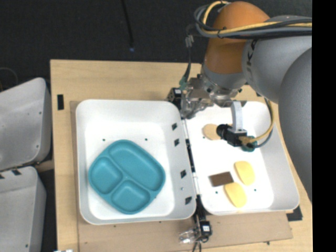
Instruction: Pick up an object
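The jaws hover at the right bin's (273, 177) eleven o'clock corner; we cannot tell their opening. A teal divided plate (127, 176) lies at nine o'clock.

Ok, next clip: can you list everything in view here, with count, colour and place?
bench: one, pale wood, under both bins
left bin: one, white, on the bench
right bin: one, white, beside the left bin
divided plate: one, teal, in the left bin
oval pieces: two, yellow, near end of the right bin
block: one, brown, right bin, just left of the yellow ovals
tan piece: one, right bin, far end, partly hidden
panels: two, pale grey, left of the bench
arm: one, grey with orange band, from the right
gripper: one, at the bins' shared far corner
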